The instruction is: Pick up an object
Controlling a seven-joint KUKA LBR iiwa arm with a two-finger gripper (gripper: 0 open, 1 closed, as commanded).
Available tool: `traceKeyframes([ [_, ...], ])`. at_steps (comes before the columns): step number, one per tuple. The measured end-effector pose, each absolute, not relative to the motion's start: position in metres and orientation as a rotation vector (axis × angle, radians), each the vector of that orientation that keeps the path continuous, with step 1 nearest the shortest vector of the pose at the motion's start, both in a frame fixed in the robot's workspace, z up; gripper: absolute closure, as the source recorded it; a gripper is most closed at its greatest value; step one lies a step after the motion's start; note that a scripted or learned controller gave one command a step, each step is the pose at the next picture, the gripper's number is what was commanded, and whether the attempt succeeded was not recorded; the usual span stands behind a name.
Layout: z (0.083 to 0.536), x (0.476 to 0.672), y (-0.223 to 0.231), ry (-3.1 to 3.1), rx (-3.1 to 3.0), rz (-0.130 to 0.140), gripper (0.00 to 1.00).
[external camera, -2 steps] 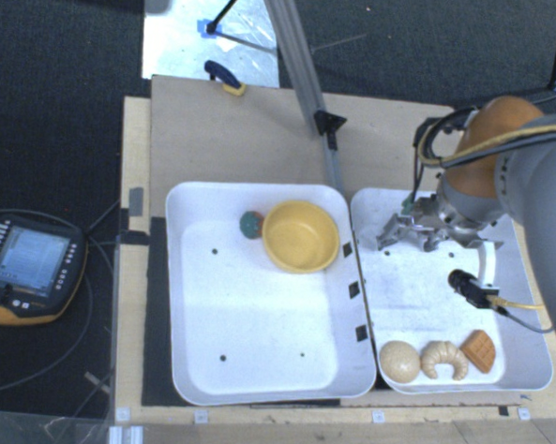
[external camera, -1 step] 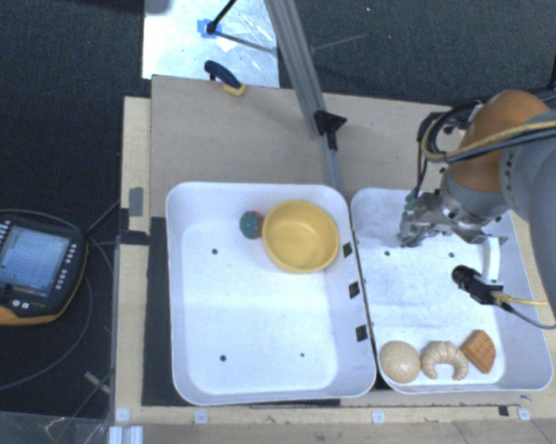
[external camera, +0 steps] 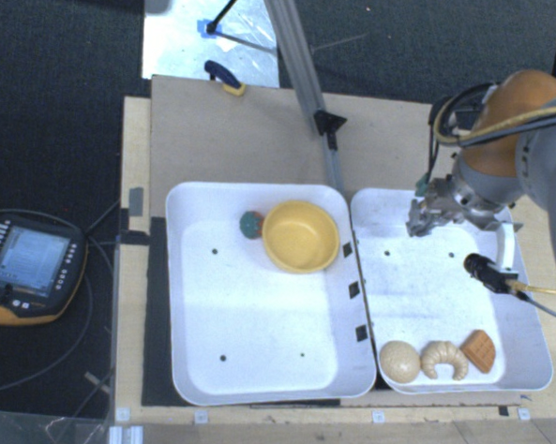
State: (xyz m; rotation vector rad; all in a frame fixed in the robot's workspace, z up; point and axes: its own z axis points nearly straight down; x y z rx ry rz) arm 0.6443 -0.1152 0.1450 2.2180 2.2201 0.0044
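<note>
Yellow bowl point(external camera: 301, 236), teal ball point(external camera: 251, 224) in left bin point(external camera: 251, 355).

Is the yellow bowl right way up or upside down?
Right way up. The yellow bowl shows its hollow inside and round rim, sitting in the left bin.

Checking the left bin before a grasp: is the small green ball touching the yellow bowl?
Cannot tell. In the camera view the green ball sits tight against the yellow bowl rim's left side with no clear gap, but the slant hides actual contact.
</note>
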Motion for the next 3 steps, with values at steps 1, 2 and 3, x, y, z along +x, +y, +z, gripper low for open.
traceKeyframes([
  [1,0.198,0.655,-0.111,2.22,2.217,0.006,1.0],
  [2,0.241,0.655,-0.11,2.22,2.218,0.005,1.0],
  [3,0.233,0.632,-0.062,2.226,2.217,0.001,1.0],
])
